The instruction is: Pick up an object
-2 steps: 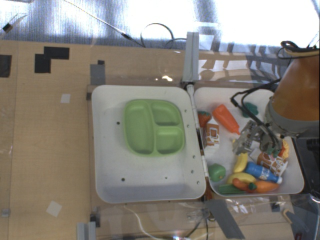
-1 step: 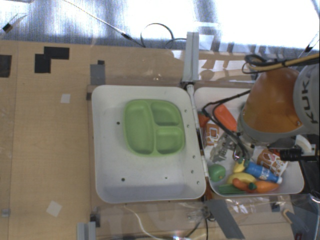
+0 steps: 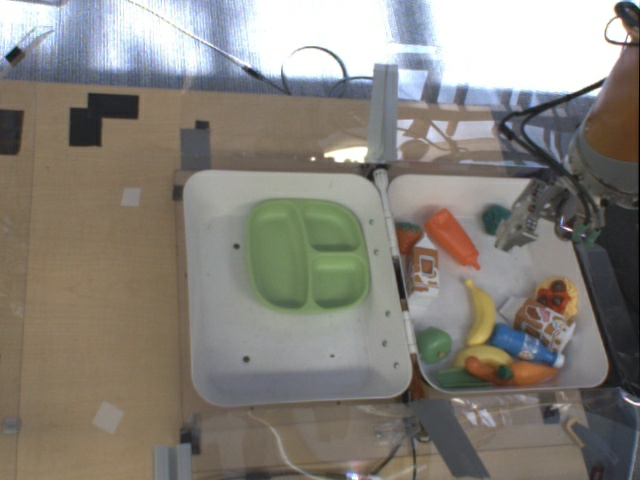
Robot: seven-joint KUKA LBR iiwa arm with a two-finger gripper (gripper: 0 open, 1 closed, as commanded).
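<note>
The gripper hangs over the upper part of the right bin with nothing seen between its fingers — whether they are spread or pressed together I cannot tell. The nearest likely pick is the orange carrot-shaped toy, lying in that bin toward nine o'clock from the gripper with its long axis running from ten to four o'clock, so the fingers would probably need to close across that line. A small dark-green piece sits closer, also at about nine o'clock — while the banana lies toward seven.
</note>
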